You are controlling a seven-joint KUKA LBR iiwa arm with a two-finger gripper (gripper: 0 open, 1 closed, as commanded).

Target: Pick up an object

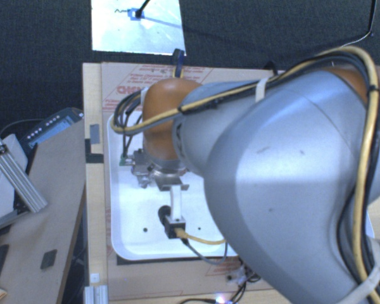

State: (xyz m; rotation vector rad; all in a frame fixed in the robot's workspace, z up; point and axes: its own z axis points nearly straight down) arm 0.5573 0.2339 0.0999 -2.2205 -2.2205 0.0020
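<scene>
Bin walls, white and shallow with rounded corners, ring the gripper (164, 183), which hangs low inside the one white bin (123, 236) in plain sight. The gripper sits under the orange band (168, 113) of the grey arm (291, 170). Whether it is spread or pressed together I cannot tell, since its own body hides the underside.

The bin floor left of the gripper and nearer the camera than it is bare and glossy. Two small dark specks lie on it, one speck (145, 228) below and left of the gripper and another (199, 227) below and right. They are too small to tell what they are. Everything right of the gripper is hidden behind the arm, so I cannot tell where the object to be picked lies.

Beyond the gripper, past the bin's far wall, a pale board (158, 78) carries red printed lettering in several lines, too blurred to read. Farther off in the same direction lies one white sheet (139, 24) on dark cloth.

Well to the gripper's left, one grey device (54, 125) bears a row of pale dots that cannot be read as writing. One ribbed metal rail (16, 173) slants beside it. One small dark tag (49, 259) lies on the bench (44, 220), left of the bin.
</scene>
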